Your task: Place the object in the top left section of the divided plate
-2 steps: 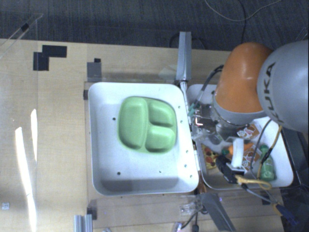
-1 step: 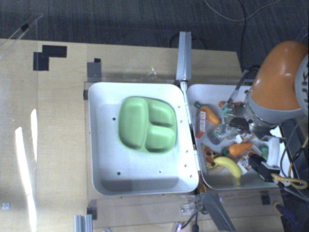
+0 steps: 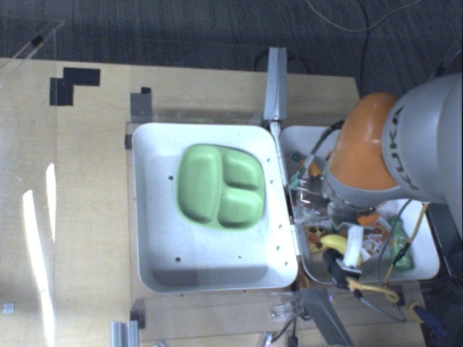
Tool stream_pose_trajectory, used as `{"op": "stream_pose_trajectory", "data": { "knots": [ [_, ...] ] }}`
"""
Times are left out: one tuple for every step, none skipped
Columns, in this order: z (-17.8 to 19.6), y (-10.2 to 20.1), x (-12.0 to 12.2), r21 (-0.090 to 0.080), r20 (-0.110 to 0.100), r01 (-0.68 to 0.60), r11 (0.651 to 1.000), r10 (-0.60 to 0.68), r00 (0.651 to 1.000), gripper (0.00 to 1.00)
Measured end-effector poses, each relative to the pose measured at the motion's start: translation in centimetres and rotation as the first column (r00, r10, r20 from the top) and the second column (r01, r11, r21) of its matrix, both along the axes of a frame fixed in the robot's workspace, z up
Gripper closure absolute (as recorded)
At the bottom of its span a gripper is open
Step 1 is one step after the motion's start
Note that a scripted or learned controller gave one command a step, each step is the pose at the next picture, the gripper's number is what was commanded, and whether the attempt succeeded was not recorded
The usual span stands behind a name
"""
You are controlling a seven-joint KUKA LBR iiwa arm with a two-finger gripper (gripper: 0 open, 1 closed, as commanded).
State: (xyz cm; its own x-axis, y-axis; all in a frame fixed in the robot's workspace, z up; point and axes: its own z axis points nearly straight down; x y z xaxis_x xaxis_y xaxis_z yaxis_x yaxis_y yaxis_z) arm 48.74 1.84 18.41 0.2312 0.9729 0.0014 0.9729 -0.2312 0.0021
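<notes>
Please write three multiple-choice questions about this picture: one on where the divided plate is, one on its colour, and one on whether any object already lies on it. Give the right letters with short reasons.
1. Where is the divided plate?
A. In the left bin
B. In the right bin
C. On the bare bench

2. What colour is the divided plate?
A. Red
B. Green
C. Blue

3. What is the state of the plate's sections?
A. Each holds an object
B. Only the top left one holds an object
C. None holds an object

Answers:
1. A: the divided plate lies on the floor of the left bin, while the arm is over the right bin.
2. B: its whole surface is light green against the white bin.
3. C: all sections show plain green; small objects such as a yellow one lie in the right bin.
</notes>
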Motion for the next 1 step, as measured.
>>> {"op": "stream_pose_trajectory", "data": {
  "knots": [
    [0.39, -7.82, 0.53, -0.001, 0.002, 0.026, 1.0, -0.026, 1.0, 1.0]
  ]
}}
